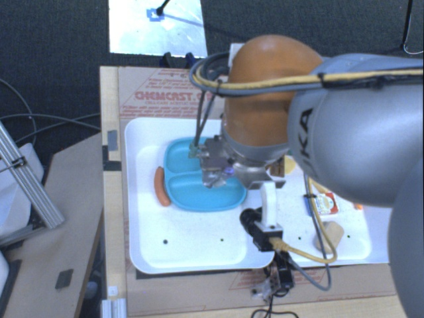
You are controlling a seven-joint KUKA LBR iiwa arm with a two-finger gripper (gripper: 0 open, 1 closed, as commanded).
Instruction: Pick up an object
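Dark carpet surrounds the counter (79, 177), which carries cardboard sheeting and two shallow white bins.

Item 1: left bin (146, 244), holding a blue divided dish (182, 191) and, just beside the dish's left edge, a small orange-red sausage-shaped object (160, 185) lying lengthwise.

Item 2: right bin (358, 247), largely covered by the arm (344, 138); a small red-and-white packet (324, 204) and a tan piece (333, 232) show near its front.

Item 3: gripper (213, 176), low over the dish's right compartment. Whether the jaws stand apart or together cannot be told; nothing is seen between them.

Handling note: the step in hand appears to be the descent toward a grasp. The dish is wide and shallow, so a rim pinch looks more workable than a flat press; the sausage-shaped object, free on the bin floor, seems the easier target if approached across its short axis.

Writing: "CHEMCAST" in red on the cardboard behind the bins; large letters "KA" on the arm's grey casing.
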